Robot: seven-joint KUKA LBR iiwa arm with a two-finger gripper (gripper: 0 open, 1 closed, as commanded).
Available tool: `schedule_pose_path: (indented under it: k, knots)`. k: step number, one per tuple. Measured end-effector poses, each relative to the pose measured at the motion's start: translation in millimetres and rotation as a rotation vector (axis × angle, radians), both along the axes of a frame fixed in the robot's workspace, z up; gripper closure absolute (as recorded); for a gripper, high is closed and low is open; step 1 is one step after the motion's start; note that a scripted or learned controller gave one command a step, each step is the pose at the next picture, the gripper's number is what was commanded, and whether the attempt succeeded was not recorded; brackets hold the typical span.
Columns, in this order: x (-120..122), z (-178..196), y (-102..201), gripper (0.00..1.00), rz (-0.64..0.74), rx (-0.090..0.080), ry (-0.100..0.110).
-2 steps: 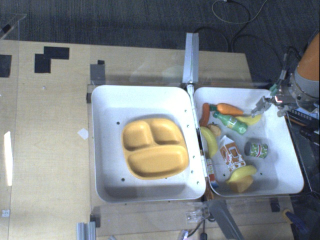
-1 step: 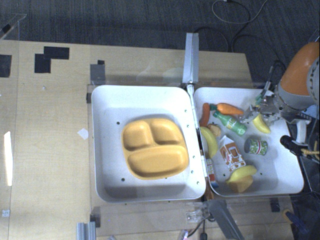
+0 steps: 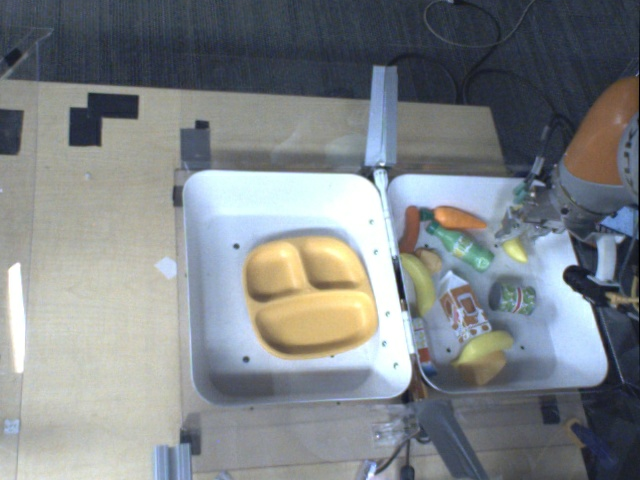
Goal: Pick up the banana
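No brand name or writing can be read: the small carton (image 3: 462, 309) in the right bin (image 3: 575, 353) has a white face with red-orange markings too small to make out, and the can (image 3: 513, 297) beside it wears a green label that is just as blurred.

The left bin (image 3: 215, 298) holds one thing, a yellow divided tray (image 3: 308, 296) with two small compartments at the far side and one wide one nearer the camera; it lies flat near the bin's middle.

The right bin is crowded. The banana (image 3: 418, 282) lies along the bin's left wall, curved, just beside the carton. Above it a red-brown sausage-shaped piece (image 3: 409, 229) rests near the wall, and a green bottle (image 3: 461, 246) lies on its side pointing toward the middle. An orange carrot (image 3: 459, 218) lies above the bottle, close to the far wall. A second yellow banana-like piece (image 3: 484, 346) sits at the near side on top of a tan lump (image 3: 484, 369). A small yellow item (image 3: 515, 251) lies near the tool.

The arm (image 3: 600, 158) enters from the right, and the tool (image 3: 522, 220) hangs over the bin's upper right part, well apart from the banana. Whether the tool is wide or narrow cannot be told from this view.

Both bins rest on the wooden counter (image 3: 100, 268).
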State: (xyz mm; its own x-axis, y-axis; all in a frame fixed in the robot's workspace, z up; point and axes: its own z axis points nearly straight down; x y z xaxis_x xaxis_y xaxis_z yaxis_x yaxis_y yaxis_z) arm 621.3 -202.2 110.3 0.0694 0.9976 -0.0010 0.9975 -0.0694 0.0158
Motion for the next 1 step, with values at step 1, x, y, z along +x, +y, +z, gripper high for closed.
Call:
schedule_pose_path:
  k: [1]
  knots:
    - [-3.1,104.7,69.3,1.0,-0.083,0.003,0.008]
